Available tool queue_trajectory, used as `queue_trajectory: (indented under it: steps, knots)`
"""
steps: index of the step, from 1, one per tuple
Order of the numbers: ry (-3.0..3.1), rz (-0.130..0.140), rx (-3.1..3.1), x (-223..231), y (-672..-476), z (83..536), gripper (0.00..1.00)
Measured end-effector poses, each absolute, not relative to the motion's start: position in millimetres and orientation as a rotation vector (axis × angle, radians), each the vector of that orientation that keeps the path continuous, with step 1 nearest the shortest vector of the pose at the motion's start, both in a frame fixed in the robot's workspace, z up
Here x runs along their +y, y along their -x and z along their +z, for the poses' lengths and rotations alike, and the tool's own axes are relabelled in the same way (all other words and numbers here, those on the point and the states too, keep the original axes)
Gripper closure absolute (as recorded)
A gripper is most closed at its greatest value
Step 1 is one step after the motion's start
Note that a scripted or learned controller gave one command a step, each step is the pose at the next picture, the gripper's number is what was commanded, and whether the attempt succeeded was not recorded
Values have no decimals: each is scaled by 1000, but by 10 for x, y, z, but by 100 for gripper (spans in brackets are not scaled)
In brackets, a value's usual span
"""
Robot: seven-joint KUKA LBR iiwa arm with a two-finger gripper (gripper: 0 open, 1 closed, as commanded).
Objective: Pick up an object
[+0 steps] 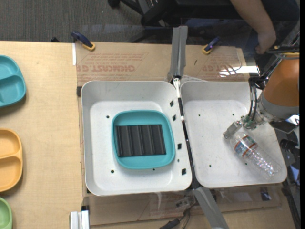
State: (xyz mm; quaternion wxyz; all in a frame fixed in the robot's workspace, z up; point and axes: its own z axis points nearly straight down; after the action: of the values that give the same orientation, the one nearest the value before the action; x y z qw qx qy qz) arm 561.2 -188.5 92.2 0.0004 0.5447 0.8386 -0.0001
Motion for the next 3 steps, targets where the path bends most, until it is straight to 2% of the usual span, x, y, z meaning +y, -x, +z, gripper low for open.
queue_trajectory:
  steps: [1, 2, 3]
  knots:
    - [-1728, -1, 2623, -2082, -5214, 918, 0]
    - [-1731, 1, 2619, -2084, -5226, 1012, 100]
    - [-1770, 0, 2593, -1538, -6214, 1536, 100]
